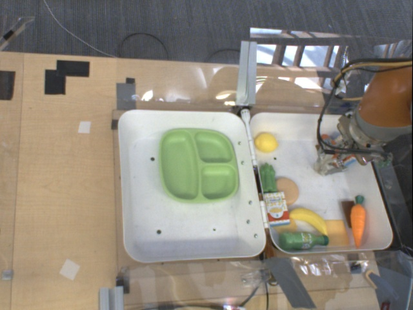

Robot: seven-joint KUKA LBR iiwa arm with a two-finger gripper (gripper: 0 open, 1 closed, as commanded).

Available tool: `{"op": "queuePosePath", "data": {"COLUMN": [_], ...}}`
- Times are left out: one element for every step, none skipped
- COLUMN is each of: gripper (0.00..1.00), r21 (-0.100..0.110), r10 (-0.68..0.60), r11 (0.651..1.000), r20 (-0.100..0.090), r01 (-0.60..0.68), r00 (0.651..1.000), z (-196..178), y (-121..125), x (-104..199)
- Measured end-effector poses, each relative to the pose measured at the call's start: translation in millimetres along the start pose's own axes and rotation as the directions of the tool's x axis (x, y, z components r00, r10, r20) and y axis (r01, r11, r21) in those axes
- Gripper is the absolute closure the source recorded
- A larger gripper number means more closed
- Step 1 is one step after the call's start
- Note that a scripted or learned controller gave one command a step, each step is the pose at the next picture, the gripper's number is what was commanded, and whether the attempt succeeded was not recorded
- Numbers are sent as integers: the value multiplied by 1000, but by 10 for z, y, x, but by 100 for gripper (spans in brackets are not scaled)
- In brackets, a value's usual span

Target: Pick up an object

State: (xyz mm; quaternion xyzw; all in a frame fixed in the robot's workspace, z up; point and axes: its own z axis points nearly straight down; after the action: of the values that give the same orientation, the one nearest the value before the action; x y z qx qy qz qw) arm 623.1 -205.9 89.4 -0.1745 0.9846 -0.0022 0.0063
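Camera view: pale wooden bench (58,192) on grey carpet (161,11); claw (330,165) state, cannot tell.

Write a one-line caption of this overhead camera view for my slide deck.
Robot gripper hovers over the right bin of toy food, near a lemon, banana and carrot; green plate lies in the left bin.

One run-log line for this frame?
tool: low in right bin, upper right | held: nothing seen | nearest: carrot | green tray: left bin
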Motion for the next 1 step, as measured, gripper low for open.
{"op": "queuePosePath", "data": {"gripper": [0], "r21": [1], "r10": [-376], "r11": [927], "r20": [1], "r01": [376], "r00": [927], "z": [-18], "y": [141], "x": [373]}}
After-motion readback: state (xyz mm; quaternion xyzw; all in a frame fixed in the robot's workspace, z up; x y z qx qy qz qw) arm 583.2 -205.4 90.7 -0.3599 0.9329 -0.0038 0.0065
